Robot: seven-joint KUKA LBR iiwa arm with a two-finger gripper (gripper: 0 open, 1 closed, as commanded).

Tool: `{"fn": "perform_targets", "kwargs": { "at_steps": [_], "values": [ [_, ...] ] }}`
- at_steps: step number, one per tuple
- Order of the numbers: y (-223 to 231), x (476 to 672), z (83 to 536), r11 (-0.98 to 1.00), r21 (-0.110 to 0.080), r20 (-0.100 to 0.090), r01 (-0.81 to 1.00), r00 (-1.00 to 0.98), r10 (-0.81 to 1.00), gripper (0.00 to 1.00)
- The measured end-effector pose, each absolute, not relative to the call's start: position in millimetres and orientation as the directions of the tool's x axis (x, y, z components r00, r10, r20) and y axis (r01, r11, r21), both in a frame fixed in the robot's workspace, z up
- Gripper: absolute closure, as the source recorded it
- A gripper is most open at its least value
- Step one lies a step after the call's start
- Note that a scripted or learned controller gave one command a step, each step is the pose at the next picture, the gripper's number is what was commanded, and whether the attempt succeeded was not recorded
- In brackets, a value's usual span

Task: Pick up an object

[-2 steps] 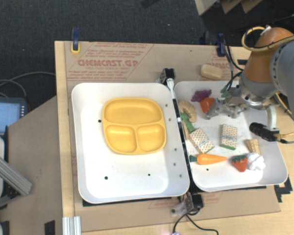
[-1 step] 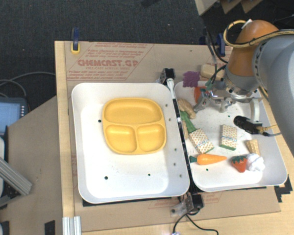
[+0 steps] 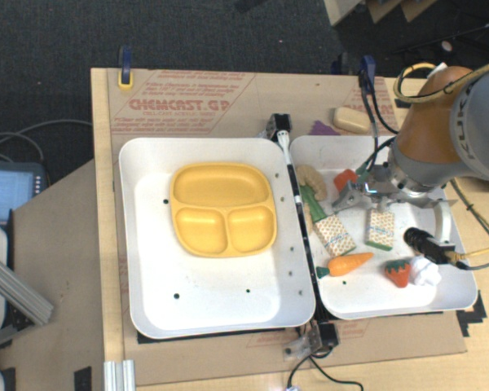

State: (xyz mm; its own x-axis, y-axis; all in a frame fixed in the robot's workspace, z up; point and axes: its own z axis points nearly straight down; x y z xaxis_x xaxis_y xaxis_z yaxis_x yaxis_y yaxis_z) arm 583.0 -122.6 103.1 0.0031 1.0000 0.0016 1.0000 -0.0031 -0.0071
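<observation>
I see the arm (image 3: 440, 129) bent down over the right bin (image 3: 391, 300), gripper (image 3: 375, 192) low above the patterned packets (image 3: 334, 235); I cannot tell its grip state.

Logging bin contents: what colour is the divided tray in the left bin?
Yellow, plain, no pattern. The divided tray shows best in the camera view.

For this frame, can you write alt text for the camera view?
A grey and orange robot arm reaches over the right white bin, which holds a toy carrot, two patterned packets and other small toys. The left white bin holds a yellow divided plate.
</observation>
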Motion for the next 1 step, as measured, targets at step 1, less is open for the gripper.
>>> {"fn": "perform_targets", "kwargs": {
  "at_steps": [1],
  "values": [
    [-171.1,660.6,84.5,0.000,0.006,-0.004,1.000,0.000,1.000,0.00]
  ]
}}
